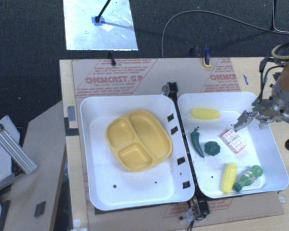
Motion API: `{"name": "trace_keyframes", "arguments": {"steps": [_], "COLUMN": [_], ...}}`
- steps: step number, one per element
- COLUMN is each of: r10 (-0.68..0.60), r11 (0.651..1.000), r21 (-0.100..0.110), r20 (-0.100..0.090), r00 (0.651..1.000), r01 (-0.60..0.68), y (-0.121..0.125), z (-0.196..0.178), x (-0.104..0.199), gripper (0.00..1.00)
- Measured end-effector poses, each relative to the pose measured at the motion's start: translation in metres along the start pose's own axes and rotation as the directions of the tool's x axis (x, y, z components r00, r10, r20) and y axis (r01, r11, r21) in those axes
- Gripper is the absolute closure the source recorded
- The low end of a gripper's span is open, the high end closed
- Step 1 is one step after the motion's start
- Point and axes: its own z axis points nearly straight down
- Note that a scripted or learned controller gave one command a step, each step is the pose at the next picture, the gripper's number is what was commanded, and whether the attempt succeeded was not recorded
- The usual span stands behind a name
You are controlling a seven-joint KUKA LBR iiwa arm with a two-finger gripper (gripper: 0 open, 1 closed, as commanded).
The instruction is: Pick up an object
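- The left bin [96, 154] holds a yellow tray [138, 139] with three compartments, lying tilted near the bin's middle; it is well apart from the gripper.
- A black divider [182, 144] with clips runs between the left bin and the right bin [275, 163], and the places below are given from it.
- Just right of the divider, about halfway down, lies a green pepper [196, 142], its stem end toward the far side.
- Beside the pepper, a little farther from the divider, sits a dark green lump [212, 148], close to touching the pepper.
- Toward the far wall, right of the divider, a yellow corn cob [205, 114] lies crosswise.
- Toward the near wall, a second corn [228, 177] lies nearly along the divider's direction.
- Touching or just beside that second corn, on its side away from the divider, lies a green bottle [248, 177], tipped over.
- Farther from the divider than the lump lies a flat red-and-white packet [233, 140], tilted on the bin floor.
- The gripper [243, 120] hangs over the right bin just beyond the packet's far upper corner; its tip points down toward the packet and is very near it, but the packet lies on the floor and not between the fingers.
- Whether the jaws are spread or pressed together I cannot tell; the tip looks like one slim grey piece from here.
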Motion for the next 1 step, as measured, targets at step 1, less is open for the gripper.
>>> {"name": "trace_keyframes", "arguments": {"steps": [1], "r10": [-0.002], "r11": [1.0], "r21": [-0.01], "r20": [0.002], "r00": [1.0], "r01": [0.003], "y": [0.0025], "z": [-0.0053], "x": [0.0002], "gripper": [0.0]}}
